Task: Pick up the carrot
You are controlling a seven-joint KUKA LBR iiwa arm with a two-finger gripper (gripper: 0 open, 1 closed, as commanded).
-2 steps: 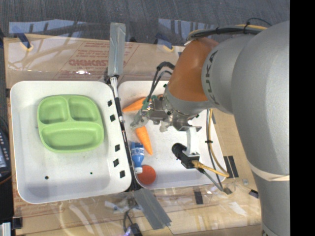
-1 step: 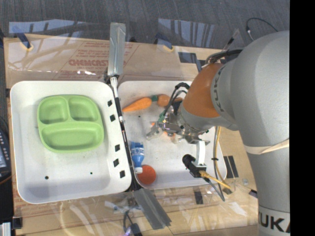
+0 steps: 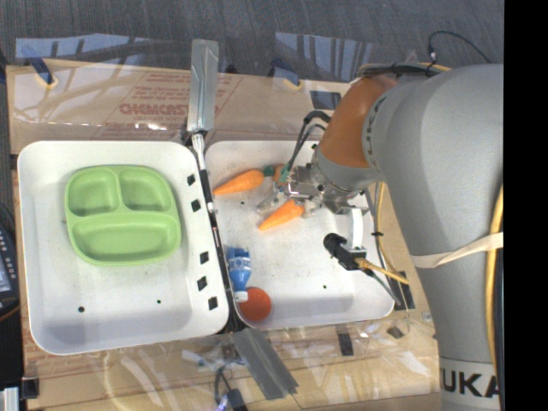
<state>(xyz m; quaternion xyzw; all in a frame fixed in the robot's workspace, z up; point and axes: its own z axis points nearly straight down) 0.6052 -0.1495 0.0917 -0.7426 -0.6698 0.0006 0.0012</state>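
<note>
The arm (image 3: 445, 187) overhangs a carrot (image 3: 282, 216), seemingly pointing lower-left.

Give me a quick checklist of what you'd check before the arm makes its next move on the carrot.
1. Target present: two orange tapered toy carrots in the right white bin, one upper-left, one beside the two-finger gripper. Ok.
2. Gripper over a carrot: it sits at the nearer carrot's right end. Ok.
3. Carrot between fingers: cannot tell.
4. Neighbours apart: blue-and-white bottle and orange ball lie lower-left, away from the carrot. Ok.
5. Green divided plate is in the left bin, out of the way. Ok.
</note>
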